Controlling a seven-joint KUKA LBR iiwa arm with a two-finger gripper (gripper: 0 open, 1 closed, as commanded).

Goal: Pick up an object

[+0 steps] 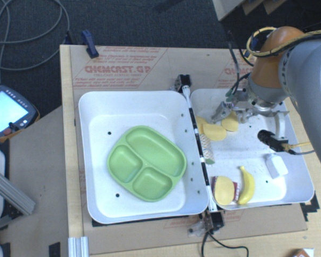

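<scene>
Yellow piece just beneath hand.

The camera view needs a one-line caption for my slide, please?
Arm's gripper low over yellow pieces in the right bin; green tray in the left bin.

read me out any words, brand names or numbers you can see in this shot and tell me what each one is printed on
"CHEMCAST GP": large red print on the brown protective sheet covering the bench, above the left bin.
The same red logo, partly cut off, on that sheet near the arm; not fully readable.
Fine red lines around both logos: too small to read.
Handheld screen at left: glowing, nothing legible.
</scene>
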